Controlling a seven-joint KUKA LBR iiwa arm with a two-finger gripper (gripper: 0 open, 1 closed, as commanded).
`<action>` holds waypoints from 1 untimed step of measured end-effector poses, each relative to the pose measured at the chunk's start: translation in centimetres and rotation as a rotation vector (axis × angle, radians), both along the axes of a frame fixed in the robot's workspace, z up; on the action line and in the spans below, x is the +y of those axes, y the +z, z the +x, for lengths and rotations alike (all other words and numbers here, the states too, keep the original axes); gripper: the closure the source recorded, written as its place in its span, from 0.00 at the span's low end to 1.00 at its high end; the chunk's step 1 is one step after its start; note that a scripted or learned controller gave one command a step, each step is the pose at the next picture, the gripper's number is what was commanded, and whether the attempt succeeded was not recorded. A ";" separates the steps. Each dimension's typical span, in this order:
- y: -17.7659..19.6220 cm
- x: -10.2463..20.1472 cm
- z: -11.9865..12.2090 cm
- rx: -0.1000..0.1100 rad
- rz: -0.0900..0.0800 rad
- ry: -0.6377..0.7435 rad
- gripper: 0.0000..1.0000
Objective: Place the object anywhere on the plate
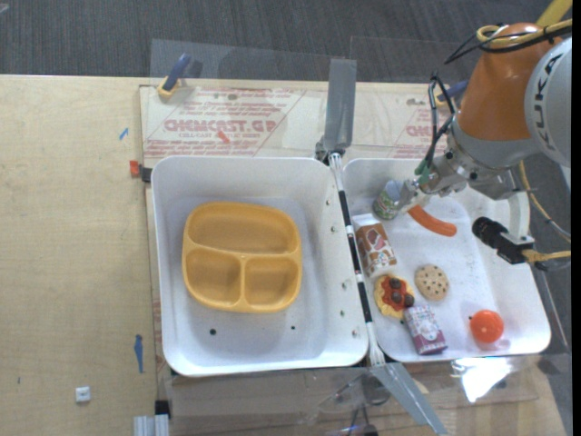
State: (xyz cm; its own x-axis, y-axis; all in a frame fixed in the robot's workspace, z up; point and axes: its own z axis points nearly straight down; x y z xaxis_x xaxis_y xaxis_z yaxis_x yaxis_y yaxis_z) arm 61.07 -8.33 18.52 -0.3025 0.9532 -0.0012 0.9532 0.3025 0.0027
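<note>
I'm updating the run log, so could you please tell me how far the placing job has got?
Nothing looks done yet: the yellow plate in the left bin carries no item. In hand: the end effector is low in the right bin, by the small can and hot dog; a grasp isn't evident. Left: securing an object, carrying it over and setting it on the plate.

Two white bins (172, 243) sit side by side, one holding one yellow divided plate (241, 255), the other seven items: one can (388, 202), sausage (432, 222), packet (374, 248), cookie (432, 282), pizza slice (394, 296), pink pack (424, 328), orange ball (487, 326).
</note>
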 end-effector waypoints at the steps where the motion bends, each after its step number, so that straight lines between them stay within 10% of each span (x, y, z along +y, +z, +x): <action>1: 7.6 6.4 0.6 -0.001 0.000 0.070 1.00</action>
